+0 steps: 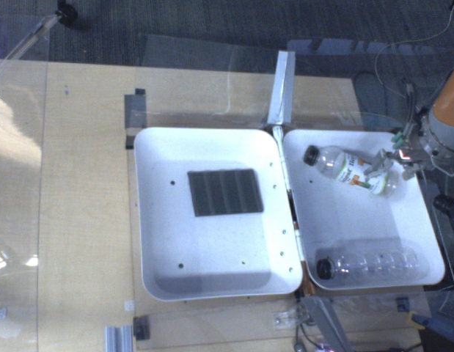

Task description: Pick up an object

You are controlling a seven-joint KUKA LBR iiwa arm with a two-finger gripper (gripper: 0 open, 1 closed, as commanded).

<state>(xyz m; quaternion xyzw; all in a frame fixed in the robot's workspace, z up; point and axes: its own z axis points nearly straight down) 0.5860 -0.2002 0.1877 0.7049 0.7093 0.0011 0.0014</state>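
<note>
While my pincer (pixel 388 163) pinches the base of the clear plastic labelled bottle (pixel 344 167) near the right white bin's (pixel 432 229) far right corner, slippage is likely: smooth, round, off-centre load.

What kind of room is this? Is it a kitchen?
Probably not a kitchen. It looks like a robot lab or test bench. A grey robot arm reaches over two white bins, clear plastic bottles lie in one bin, and cables trail over dark carpet.

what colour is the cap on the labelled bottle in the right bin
Black. The cap sits at the left end of the clear labelled bottle, shown in the camera view.
</note>
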